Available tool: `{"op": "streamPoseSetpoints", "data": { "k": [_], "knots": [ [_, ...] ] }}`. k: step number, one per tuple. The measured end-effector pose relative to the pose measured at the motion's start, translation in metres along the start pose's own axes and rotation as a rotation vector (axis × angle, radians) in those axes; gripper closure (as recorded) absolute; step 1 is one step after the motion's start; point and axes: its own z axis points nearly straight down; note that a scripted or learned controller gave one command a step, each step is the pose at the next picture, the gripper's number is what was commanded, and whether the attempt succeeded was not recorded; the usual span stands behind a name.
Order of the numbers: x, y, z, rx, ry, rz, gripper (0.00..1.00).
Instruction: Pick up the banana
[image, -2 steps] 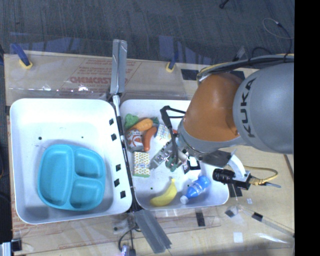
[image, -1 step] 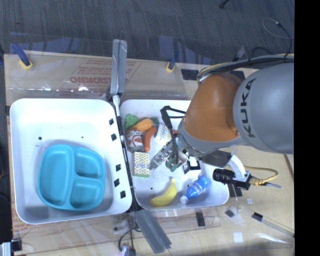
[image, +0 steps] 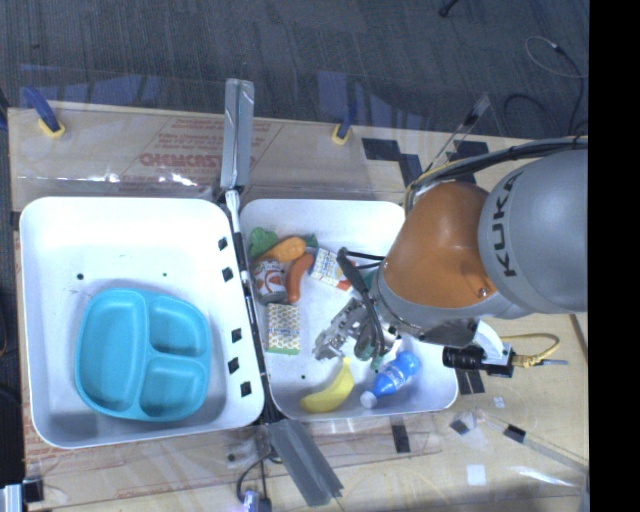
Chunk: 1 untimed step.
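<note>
Banana (image: 331, 392) not yet lifted, lies in right bin (image: 420, 405). Claw (image: 345, 340) just above banana; open or closed: cannot tell.

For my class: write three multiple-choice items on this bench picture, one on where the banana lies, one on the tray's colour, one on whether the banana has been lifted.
1. The banana lies in:
A. the right bin's near edge
B. the left bin
C. the bench outside

2. The divided tray is:
A. red
B. blue
C. green

3. The banana is:
A. in the air
B. lying on the bin floor
C. on the tray

Key: 1 A, it lies by the right bin front wall; 2 B, plainly light blue; 3 B, it lies flat below the gripper.
</note>
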Motion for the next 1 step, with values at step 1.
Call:
{"op": "streamPoseSetpoints", "data": {
  "k": [1],
  "knots": [
    [-0.0029,-0.0033,0.0694,-0.001,0.0,-0.145,0.0]
  ]
}}
